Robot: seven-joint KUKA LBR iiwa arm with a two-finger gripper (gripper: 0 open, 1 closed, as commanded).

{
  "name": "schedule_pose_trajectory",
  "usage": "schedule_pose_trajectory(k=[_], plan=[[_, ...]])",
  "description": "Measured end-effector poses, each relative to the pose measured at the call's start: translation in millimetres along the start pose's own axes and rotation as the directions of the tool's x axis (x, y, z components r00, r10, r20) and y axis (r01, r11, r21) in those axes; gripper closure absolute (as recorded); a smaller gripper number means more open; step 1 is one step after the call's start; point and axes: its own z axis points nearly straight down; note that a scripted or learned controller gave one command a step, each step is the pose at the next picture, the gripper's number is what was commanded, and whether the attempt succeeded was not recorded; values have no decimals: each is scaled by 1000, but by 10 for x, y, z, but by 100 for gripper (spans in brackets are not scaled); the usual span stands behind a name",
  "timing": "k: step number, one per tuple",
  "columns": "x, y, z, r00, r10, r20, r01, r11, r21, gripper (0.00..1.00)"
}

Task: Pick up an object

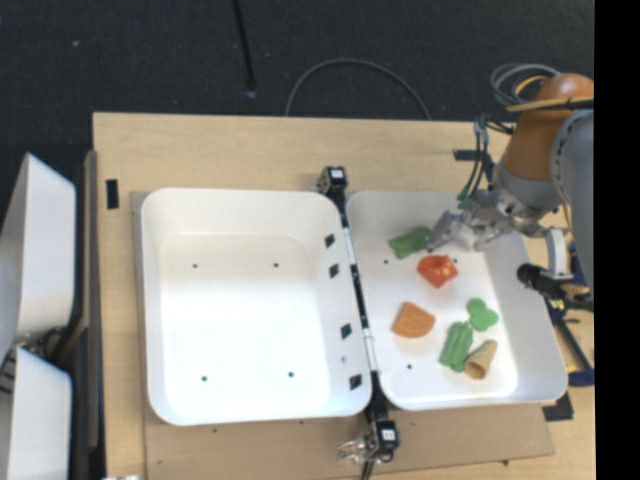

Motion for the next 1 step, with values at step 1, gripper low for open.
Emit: schedule_pose_trajectory(k=[1], plan=[[354,-330,140,1000,-1,2,1,1000,-5,0]])
